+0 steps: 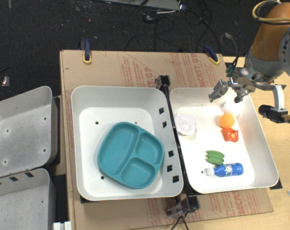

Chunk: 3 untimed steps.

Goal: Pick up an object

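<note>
The right bin (260,143) holds an orange ball (227,120), a small red piece (230,135), a green pod-shaped toy (215,157), a blue bottle lying on its side (228,170) and a round white lid (185,124). My gripper (228,94) hangs over the bin's far edge, just above and behind the orange ball, with its two fingers spread apart and nothing between them. The orange-banded arm comes in from the upper right.
The left bin (87,104) carries a teal divided plate (130,154). Black clips (163,82) join the bins in the middle. Grey metal panels (20,128) lie off the bench at the left. Cardboard (135,66) lies under both bins.
</note>
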### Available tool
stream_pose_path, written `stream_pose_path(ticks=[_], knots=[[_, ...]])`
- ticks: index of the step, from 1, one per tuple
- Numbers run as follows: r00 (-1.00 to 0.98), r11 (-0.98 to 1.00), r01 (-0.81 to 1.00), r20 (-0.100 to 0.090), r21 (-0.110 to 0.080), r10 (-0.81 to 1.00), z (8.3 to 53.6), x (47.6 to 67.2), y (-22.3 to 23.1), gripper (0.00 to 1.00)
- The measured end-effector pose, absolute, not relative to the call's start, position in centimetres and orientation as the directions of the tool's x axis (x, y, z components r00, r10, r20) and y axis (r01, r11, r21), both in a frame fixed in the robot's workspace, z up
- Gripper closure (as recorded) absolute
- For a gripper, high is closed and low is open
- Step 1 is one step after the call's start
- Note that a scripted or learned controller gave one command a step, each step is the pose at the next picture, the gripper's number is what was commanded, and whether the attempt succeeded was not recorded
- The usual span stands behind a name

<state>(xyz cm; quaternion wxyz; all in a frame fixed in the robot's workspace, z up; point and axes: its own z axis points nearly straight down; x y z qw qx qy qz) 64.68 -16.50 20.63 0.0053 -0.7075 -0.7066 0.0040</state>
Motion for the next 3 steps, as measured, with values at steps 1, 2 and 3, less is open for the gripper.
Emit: stream_pose_path(ticks=[1,2,3], knots=[[-0.001,0.001,1.000,-0.001,0.001,1.000,21.5,65.0,-16.5,0.00],[0.001,-0.001,1.000,0.000,-0.004,1.000,15.2,65.0,-16.9,0.00],[0.000,0.000,1.000,0.000,-0.002,1.000,9.9,65.0,-16.8,0.00]])
